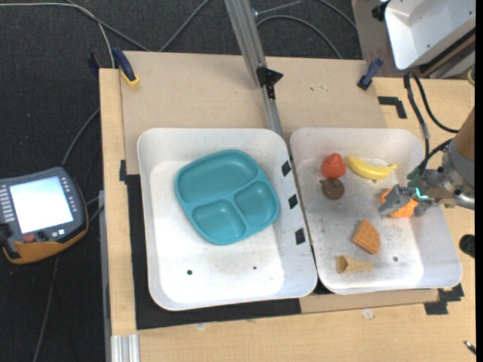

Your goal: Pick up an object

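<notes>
One small orange object [402, 204] sits touching the gripper [400, 199]

grey arm [464, 153], black cables, dark tool [413, 194]

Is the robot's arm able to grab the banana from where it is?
Probably yes. The banana lies in the open in the right bin, just up-left of the gripper, with bare bin floor around it. The tomato sits beside it but apart.

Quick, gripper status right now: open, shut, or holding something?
Gripper: low in the right bin, down at an orange object; whether it grips it cannot be told.
</notes>
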You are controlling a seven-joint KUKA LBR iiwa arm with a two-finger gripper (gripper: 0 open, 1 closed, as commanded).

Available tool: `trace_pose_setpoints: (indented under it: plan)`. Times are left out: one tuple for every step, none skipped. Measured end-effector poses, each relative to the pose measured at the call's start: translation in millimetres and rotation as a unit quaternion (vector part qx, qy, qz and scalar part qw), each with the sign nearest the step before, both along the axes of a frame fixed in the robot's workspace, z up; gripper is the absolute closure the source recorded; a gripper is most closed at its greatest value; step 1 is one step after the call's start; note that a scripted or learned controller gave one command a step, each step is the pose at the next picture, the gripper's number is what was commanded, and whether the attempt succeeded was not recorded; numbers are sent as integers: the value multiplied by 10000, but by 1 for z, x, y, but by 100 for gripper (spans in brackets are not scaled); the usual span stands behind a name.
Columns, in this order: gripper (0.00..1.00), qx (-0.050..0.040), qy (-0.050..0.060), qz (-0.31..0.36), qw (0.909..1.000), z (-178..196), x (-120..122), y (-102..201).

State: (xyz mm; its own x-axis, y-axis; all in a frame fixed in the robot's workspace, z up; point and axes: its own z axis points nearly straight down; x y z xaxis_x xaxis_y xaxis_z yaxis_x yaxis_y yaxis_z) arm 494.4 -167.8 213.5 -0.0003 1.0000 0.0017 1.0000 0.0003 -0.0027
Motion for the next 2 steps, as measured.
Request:
trace_pose_setpoints:
  plan:
    - [0, -2, -9, 2, 10000, 1, 1, 0]
    - [0, 6, 12, 0, 10000, -42, 3, 3]
